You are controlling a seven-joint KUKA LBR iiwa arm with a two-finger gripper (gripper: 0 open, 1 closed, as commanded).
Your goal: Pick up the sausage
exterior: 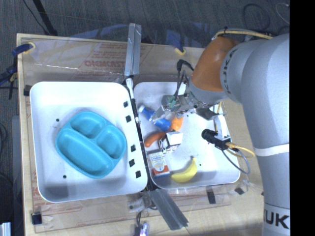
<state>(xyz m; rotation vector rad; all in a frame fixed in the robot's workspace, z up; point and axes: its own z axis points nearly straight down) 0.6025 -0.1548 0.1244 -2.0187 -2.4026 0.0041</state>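
Observation:
The sausage (pixel 152 138), a short orange-red roll, lies in the right bin (pixel 222 168) close to its left wall, next to a small white box (pixel 173 138). My gripper (pixel 169 110) hangs over the upper middle of that bin, above a cluster of blue (pixel 162 124) and orange (pixel 176 122) items. It is up and to the right of the sausage and apart from it. The arm's orange band (pixel 211 65) and grey body reach in from the right.
A banana (pixel 185 172) and a small carton (pixel 159 164) lie at the right bin's near side. A blue piece (pixel 146 113) sits by the divider. The left bin (pixel 44 112) bears a blue divided plate (pixel 91 142).

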